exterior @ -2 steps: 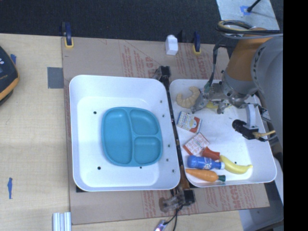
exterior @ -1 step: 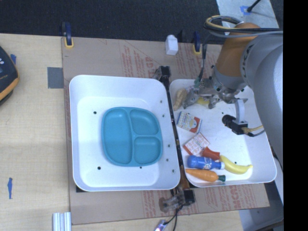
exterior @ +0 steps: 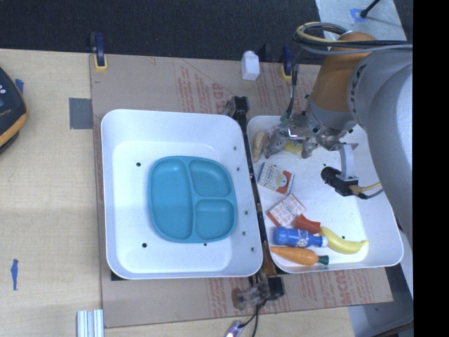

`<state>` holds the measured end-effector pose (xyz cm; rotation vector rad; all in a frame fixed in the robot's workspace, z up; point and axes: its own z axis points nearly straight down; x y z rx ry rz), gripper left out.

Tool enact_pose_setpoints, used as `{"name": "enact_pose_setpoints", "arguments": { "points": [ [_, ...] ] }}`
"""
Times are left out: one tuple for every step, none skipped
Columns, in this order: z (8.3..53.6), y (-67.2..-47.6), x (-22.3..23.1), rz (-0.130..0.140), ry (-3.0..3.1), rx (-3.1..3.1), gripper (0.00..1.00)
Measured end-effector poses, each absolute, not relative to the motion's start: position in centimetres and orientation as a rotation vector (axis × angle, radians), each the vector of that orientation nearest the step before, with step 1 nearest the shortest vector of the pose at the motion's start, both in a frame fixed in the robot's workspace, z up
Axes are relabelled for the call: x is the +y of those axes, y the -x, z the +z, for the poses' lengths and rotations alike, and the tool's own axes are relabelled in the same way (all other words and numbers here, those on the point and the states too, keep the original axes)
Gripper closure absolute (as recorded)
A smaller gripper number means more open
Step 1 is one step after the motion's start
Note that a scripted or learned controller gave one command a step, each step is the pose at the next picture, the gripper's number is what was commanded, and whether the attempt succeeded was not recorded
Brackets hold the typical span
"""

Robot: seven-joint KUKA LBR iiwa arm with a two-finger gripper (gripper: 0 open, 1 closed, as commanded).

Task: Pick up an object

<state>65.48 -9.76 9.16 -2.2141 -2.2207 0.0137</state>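
One blue tray (exterior: 193, 199), one banana (exterior: 344, 243), one carrot (exterior: 297, 256), one bottle (exterior: 299, 239).

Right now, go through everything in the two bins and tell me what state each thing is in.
Blue divided plate: lying flat in the left bin, compartments bare.
Banana: lying flat in the right bin.
Carrot: lying flat against the near rim.
Blue bottle: on its side, between the carrot and a red packet.
White carton: lying flat.
Gripper: low over the right bin's far end, fingers unclear.
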Motion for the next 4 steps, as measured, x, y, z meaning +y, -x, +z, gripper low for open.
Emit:
{"name": "enact_pose_setpoints", "arguments": {
  "points": [
    [9.5,-65.5,-10.7,0.007,2.216,-2.221,0.00],
    [9.2,-65.6,-14.2,0.007,2.217,-2.220,0.00],
    [9.1,-65.6,-10.8,0.008,2.212,-2.223,0.00],
    [14.7,-65.7,-11.9,0.002,2.217,-2.224,0.00]
  ]
}}
